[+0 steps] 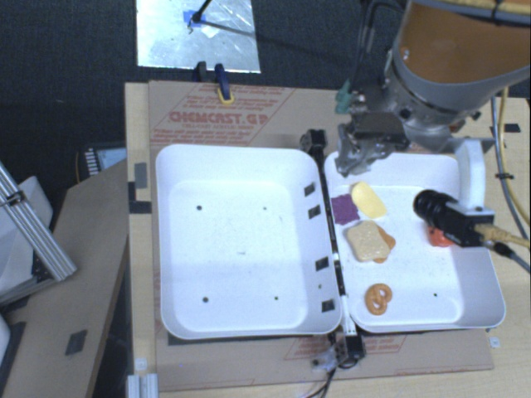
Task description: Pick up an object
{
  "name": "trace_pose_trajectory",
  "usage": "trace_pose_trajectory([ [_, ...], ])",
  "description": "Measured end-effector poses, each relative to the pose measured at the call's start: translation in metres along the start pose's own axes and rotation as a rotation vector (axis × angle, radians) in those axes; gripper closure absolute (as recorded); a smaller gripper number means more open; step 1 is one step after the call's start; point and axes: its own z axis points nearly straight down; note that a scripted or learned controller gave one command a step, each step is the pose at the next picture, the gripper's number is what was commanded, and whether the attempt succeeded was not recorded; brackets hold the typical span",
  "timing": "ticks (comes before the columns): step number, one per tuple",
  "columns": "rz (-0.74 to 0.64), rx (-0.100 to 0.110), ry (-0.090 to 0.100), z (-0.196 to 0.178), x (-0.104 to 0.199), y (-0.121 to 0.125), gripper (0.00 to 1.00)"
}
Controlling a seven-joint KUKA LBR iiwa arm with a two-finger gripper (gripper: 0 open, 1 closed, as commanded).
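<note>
Gripper (358, 157) hangs over the right bin's (477, 309) far-left corner, at about eleven o'clock of that bin; whether it is parted or closed cannot be told. Just beside it at five o'clock lies a yellow piece (368, 200), long axis running eleven to five. A purple square (344, 209) touches the dividing wall. Bread slice (369, 242) and pretzel (378, 298) sit nearer, toward six o'clock. Open floor remains at the bin's near right. The left bin (166, 222) adjoins.

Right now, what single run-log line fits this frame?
gripper: over right bin back-left corner, nothing seen held | right bin: yellow piece, purple square, toast, pretzel | pick: not yet done
</note>
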Motion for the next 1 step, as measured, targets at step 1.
trace_pose_trajectory([
  [1,0.001,-0.005,0.003,-0.0276,0.0557,0.0004,1.00],
])
